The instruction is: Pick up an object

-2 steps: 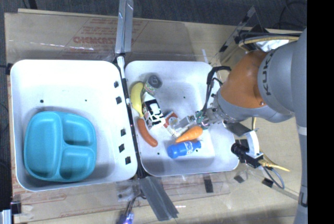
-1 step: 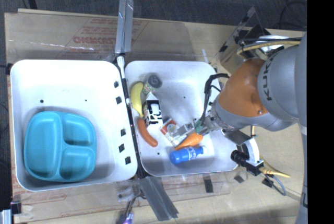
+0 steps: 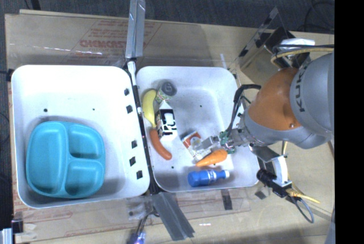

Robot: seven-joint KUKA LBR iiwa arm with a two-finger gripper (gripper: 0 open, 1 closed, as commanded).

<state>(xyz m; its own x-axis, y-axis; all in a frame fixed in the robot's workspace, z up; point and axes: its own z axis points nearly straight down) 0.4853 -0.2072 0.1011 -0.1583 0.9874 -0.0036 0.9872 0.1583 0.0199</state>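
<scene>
Grey arm (image 3: pixel 310 98) with orange band fills the right side, partly cut off at frame edge. Gripper (image 3: pixel 211 143) is low in the right bin (image 3: pixel 187 75), just above the carrot (image 3: pixel 211 157); clutter blurs it, so grip state cannot be told. Blue bottle (image 3: pixel 208 177) lies near the front wall, banana (image 3: pixel 148 105) and sausage (image 3: pixel 160 144) at left. Left bin (image 3: pixel 68 81) holds a blue divided tray (image 3: pixel 65 158).

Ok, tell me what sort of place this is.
Probably a robotics lab's grasping bench: two shallow white bins, the left bin holding a blue divided tray, the right bin toy food like a banana, with a robot arm reaching in.
</scene>
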